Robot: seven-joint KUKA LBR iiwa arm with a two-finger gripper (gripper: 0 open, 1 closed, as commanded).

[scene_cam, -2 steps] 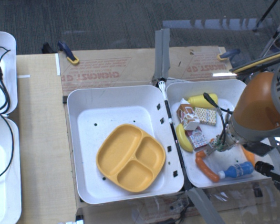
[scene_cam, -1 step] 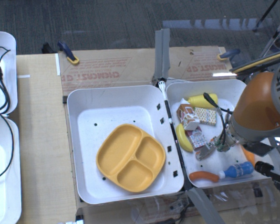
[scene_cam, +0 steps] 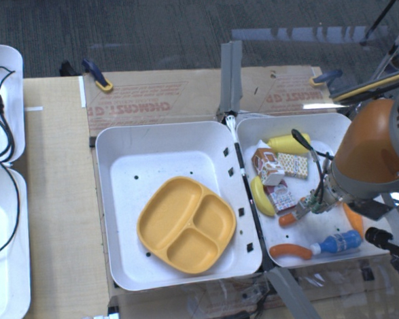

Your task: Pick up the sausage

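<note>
Fixed camera overhead, slanting down on both bins (scene_cam: 113, 195)

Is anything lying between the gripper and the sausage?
Nothing visible does. The gripper hangs in the right bin, and the sausage lies below it in the picture, near the front wall, with bare bin floor between them.

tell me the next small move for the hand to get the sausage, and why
Probably shift the hand toward the near edge of the right bin and then lower it. The sausage lies against the near wall beside the blue bottle, while the hand sits farther back, over the small cartons, so it is not yet above its target.
</note>
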